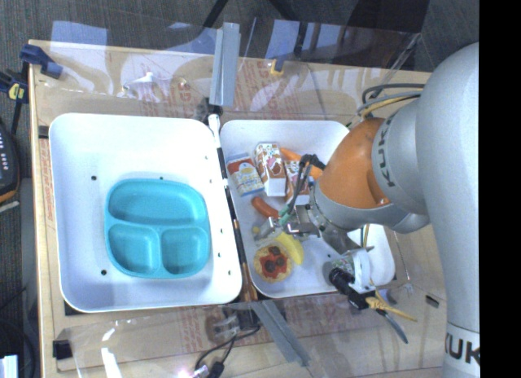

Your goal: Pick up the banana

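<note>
The banana is a small yellow piece lying in the right bin, near its front. My gripper reaches in from the right and hangs low just above the banana's far end, close to it. The arm's orange band and grey wrist hide the bin's right half. From this view I cannot make out whether the gripper touches the banana.
Beside the banana lies a round pizza-like toy. A red sausage, two small cartons and an orange piece lie behind the gripper. The left bin holds a blue divided tray.
</note>
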{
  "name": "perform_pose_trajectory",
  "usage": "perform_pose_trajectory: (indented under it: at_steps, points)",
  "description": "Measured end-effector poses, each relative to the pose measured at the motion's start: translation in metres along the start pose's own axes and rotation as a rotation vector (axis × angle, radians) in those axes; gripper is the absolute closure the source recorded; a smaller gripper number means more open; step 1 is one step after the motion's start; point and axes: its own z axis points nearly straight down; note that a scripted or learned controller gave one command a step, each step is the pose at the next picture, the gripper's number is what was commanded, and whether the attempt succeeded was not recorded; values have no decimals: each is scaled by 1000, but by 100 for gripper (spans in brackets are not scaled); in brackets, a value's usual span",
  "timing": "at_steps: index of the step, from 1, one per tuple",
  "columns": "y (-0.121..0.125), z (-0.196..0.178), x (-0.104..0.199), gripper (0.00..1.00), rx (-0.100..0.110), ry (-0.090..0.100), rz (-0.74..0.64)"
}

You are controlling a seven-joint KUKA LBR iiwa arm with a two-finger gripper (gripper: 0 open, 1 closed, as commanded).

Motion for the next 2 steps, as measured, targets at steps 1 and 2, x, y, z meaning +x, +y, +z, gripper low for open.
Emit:
perform_pose_trajectory:
  at_steps: [1, 2]
  points:
    - [0, -10, 1, 100, 2, 1, -5]
    - [30, -128, 29, 100, 0, 1, 78]
